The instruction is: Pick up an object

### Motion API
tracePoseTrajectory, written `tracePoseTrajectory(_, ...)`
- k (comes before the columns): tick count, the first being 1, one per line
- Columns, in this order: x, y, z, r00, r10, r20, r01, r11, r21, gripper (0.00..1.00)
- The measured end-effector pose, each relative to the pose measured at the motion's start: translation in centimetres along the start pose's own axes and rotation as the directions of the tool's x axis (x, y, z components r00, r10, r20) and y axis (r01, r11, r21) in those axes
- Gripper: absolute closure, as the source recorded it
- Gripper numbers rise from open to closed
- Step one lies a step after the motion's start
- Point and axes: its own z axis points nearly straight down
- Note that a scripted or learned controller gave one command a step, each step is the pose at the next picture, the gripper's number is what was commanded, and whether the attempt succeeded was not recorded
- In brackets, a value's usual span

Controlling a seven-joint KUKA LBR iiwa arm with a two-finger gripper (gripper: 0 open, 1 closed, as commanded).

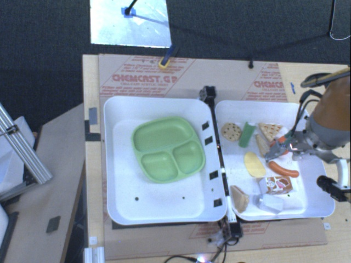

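Observation:
The right bin [312, 204] holds several toy foods. There is a cookie [232, 131], a green block [247, 134], a toast-like triangle [270, 130], a brown wedge [261, 145] and a yellow oval [254, 164]. An orange sausage [283, 170], a small printed packet [278, 185], a pale grey piece [271, 203] and a bread wedge [239, 198] lie there too. My gripper [277, 148] hangs low over the middle of this bin. It is just above the sausage and beside the brown wedge. Something small and red-orange shows at its tip.
The left bin [118, 196] carries a green three-part plate [167, 148]. A black divider [216, 147] runs between the bins. The arm's orange band [334, 111] comes in over the right bin's far right edge. A shiny sheet [131, 15] lies beyond the bench.

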Motion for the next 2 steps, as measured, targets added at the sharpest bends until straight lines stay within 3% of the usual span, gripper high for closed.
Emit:
tracePoseTrajectory(1,0.0,0.1,5.0,1.000,0.005,0.002,-0.005,1.000,-0.005,0.00)
tracePoseTrajectory(2,0.0,0.2,3.8,1.000,0.004,0.003,-0.004,1.000,-0.008,1.00)
